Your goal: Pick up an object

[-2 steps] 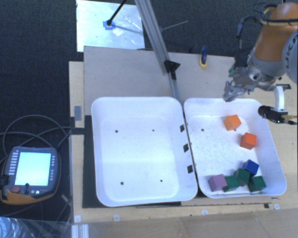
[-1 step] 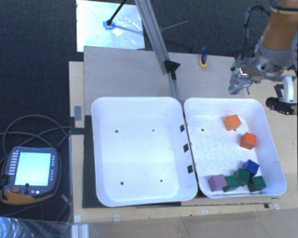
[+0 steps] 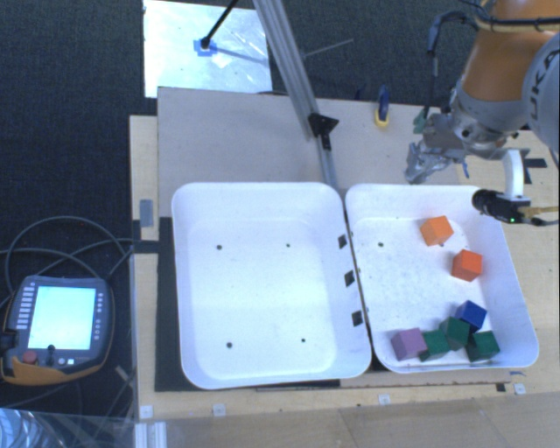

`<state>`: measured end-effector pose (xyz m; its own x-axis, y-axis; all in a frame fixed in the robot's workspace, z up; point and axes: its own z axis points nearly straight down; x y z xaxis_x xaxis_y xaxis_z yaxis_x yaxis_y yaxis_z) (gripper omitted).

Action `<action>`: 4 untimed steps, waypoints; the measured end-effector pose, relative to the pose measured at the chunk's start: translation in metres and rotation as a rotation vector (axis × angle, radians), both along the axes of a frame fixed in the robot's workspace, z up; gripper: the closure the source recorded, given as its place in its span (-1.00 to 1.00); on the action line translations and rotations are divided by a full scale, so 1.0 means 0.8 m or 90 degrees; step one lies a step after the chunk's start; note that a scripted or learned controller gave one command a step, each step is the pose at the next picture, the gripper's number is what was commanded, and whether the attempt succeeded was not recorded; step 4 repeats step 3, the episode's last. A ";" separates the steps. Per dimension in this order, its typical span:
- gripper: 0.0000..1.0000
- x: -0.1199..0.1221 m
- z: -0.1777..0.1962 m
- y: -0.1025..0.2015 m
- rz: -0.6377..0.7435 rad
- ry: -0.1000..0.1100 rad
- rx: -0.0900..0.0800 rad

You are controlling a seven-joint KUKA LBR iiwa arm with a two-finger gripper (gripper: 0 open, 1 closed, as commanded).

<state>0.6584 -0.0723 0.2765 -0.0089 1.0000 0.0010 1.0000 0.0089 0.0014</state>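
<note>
grey arm [image 3: 525,79] with broad orange band [image 3: 507,48] above wrist. dark cable [image 3: 446,26] loops off upper left side. metallic grey gripper [image 3: 426,164] below, white bracket [image 3: 513,172] beside it.

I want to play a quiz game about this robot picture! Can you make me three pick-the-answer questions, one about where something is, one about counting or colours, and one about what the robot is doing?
1. Which bin holds the blocks?
A. the left bin
B. the right bin
C. both bins

2. How many orange blocks are there?
A. one
B. two
C. four

3. Where is the gripper?
A. above the far edge of the right bin, apart from the blocks
B. pressed on the purple block
C. lifting the blue block

Answers:
1 B: every block lies in the right bin.
2 B: one orange block and another orange block lie near each other.
3 A: the gripper hangs by the bin's far rim, away from the purple block and the blue block.
</note>
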 end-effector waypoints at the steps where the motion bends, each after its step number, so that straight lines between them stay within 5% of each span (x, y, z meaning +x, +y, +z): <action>1: 1.00 -0.008 -0.014 0.079 0.001 0.001 0.001; 3: 1.00 -0.022 -0.038 0.214 0.001 0.000 0.001; 4: 1.00 -0.022 -0.038 0.214 0.001 0.000 0.001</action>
